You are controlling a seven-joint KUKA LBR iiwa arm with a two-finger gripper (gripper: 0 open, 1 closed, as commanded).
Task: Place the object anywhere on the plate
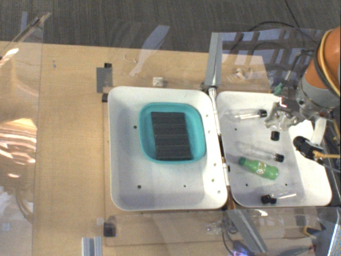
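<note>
While the gripper [281, 116] hangs over the right bin's [314, 193] far edge, we cannot tell its state; the bottle [259, 167] lies mid-bin. The plate [172, 132] sits in the left bin [160, 193].

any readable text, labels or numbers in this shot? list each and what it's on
None readable.
Green bottle in the right bin: pale patch on its side, too blurred to read.
Clear tubes, teal plate, dark insert: no markings visible.

Two shallow white bins [122, 196] beneath me, one teal square plate [198, 132] in the left bin, one green plastic bottle [258, 167], three clear black-capped tubes [248, 113] in the right bin beside it.
</note>
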